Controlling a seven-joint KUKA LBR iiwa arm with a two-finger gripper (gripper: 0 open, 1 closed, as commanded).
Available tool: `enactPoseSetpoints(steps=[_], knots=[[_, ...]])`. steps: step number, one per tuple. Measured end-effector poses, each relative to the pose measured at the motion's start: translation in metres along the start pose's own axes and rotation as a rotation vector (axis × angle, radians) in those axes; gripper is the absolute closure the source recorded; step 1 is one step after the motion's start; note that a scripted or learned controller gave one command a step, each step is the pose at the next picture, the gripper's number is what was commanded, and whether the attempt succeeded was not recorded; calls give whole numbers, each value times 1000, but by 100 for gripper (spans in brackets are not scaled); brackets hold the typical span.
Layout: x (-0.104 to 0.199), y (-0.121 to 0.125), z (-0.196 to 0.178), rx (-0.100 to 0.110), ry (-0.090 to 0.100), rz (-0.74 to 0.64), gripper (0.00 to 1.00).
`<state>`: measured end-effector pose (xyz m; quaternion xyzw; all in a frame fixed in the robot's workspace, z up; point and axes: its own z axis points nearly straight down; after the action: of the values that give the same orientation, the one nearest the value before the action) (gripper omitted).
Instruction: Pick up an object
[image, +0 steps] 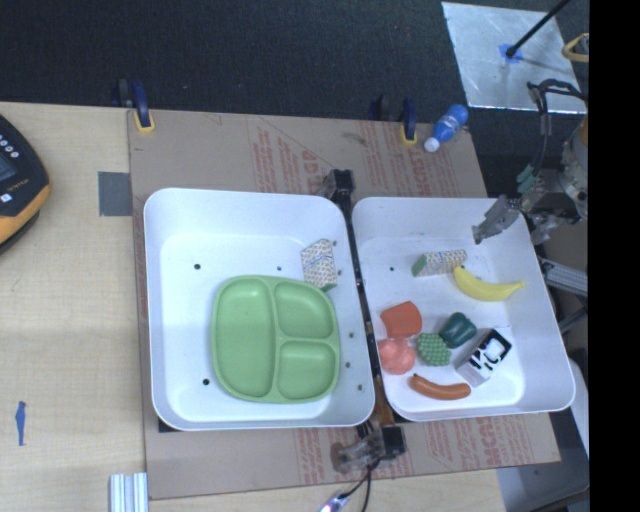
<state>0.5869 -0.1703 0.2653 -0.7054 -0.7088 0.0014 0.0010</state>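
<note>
Gripper (497, 217) hovers at the right bin's (556, 330) far edge, finger state impossible to tell; one banana (484, 287), one sausage (438, 387) below.

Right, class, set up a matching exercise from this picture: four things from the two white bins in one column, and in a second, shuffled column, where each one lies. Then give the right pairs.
Things
1. green plastic divided tray
2. yellow toy banana
3. red-orange toy sausage
4. small patterned packet

Places
A. right bin, near its front edge
B. left bin, up against the wall that it shares with the other bin
C. left bin, in the middle of the floor
D. right bin, towards the back on the right, just beside the green and grey wrapper

Pairs: 1-C, 2-D, 3-A, 4-B
</note>
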Motion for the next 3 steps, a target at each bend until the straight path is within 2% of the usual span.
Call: enactPoseSetpoints(steps=[1, 2, 3], knots=[[-42, -48, 169, 3, 1, 1, 0], [-42, 12, 64, -3, -1, 0, 0], [-41, 20, 175, 3, 1, -1, 0]])
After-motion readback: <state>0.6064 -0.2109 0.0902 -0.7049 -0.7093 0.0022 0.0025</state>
